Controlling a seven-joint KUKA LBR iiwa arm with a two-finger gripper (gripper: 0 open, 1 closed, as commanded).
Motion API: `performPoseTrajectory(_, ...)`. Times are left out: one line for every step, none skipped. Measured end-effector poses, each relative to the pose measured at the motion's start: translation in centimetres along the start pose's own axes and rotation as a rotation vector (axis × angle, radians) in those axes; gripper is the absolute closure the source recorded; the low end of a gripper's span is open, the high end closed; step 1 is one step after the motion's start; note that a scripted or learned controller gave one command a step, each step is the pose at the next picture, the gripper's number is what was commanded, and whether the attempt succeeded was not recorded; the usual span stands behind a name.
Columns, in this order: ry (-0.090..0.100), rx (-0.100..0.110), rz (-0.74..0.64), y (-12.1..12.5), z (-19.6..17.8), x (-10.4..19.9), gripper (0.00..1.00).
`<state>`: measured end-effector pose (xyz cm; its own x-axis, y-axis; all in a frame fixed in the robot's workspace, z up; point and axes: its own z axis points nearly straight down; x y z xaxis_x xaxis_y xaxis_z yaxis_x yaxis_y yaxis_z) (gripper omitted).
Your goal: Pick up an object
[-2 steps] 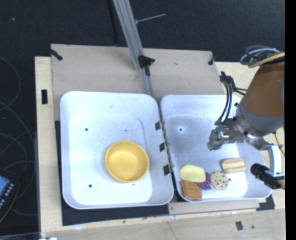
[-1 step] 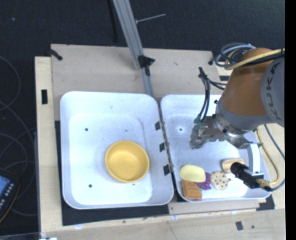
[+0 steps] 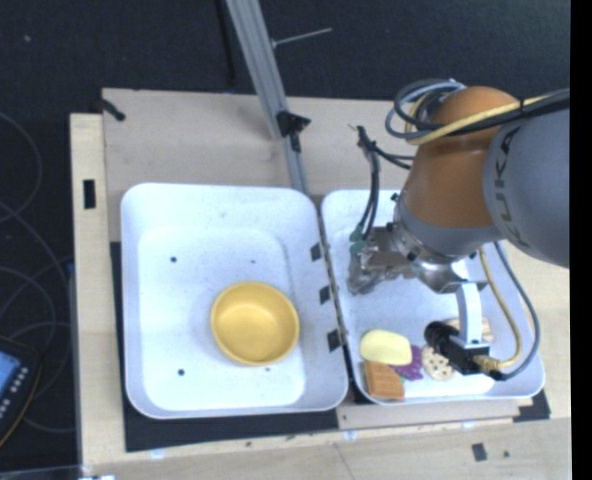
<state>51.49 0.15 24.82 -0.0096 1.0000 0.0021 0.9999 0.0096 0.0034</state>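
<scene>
**Over the right bin, the claw hangs short of any object**

In the right bin [image 3: 381,313], near its left wall, the gripper [image 3: 368,268] sits above bare white floor. The wrist hides it from above, so I cannot tell how far the claw is open, and nothing shows in its grasp.

The likely picks lie clustered at the bin's near end. They are a pale yellow lump [image 3: 386,346], an orange-brown block [image 3: 383,379] touching it on the near side, a purple piece [image 3: 413,370] just beside both, and a dotted cracker [image 3: 438,365] next to that. The left bin [image 3: 166,228] holds a yellow bowl [image 3: 255,322], well apart from the arm.

The yellow lump looks the best target, as it is closest to the claw and stands proud of its neighbours. To do this well, the claw should shift toward the near end, centre over the lump, and open wide enough to straddle it before descending. Its rounded surface may squirt out of an off-centre pinch. The crowding block and purple piece could foul the descent, so closing across the lump's free sides seems wiser.
</scene>
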Motion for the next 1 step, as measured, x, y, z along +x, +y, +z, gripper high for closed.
performPoseTrajectory(-0.001, 0.002, 0.000, 1.20, 0.64, 6.18, 1.00)
